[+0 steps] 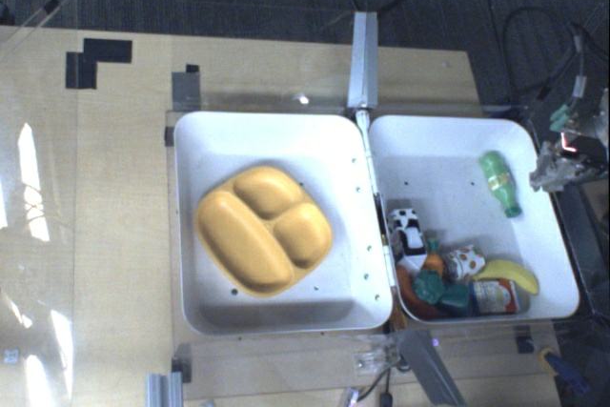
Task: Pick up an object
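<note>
**Two bins, toys piled at the right bin's near edge**

The gripper [569, 157] sits at 3 o'clock, just outside the right bin [448, 143]; whether it is clenched or released, I cannot tell. That bin's upper half lies open, save a green bottle [499, 183] near its right wall. Toys crowd its lower edge at 5 o'clock: a banana [510, 274], a cow [408, 232], a can [496, 297]. The left bin [257, 131] holds a yellow tray [264, 229], with open floor around it.

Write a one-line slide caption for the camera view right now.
Yellow three-compartment plastic tray in the left white bin; green plastic bottle, yellow banana and small toys in the right white bin.
</note>
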Robot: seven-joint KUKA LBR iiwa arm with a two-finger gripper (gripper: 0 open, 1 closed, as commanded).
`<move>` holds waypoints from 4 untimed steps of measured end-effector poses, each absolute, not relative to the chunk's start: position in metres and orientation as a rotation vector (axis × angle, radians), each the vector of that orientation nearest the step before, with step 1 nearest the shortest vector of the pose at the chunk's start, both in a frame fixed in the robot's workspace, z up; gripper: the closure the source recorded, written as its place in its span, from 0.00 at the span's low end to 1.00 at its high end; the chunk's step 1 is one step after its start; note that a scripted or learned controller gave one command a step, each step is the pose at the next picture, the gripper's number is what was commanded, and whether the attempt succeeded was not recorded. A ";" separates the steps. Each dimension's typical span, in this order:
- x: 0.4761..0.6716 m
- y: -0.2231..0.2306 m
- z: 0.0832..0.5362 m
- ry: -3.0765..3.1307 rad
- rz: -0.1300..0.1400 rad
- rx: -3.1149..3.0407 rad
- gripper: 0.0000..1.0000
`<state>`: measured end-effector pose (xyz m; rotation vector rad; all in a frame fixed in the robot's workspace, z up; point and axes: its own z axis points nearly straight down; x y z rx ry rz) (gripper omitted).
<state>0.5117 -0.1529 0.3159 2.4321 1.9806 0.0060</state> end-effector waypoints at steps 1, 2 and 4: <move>0.492 -0.147 0.297 2.104 0.004 2.327 1.00; 0.492 -0.147 0.297 2.104 0.004 2.327 0.00; 0.580 -0.175 0.096 1.985 0.006 2.430 0.00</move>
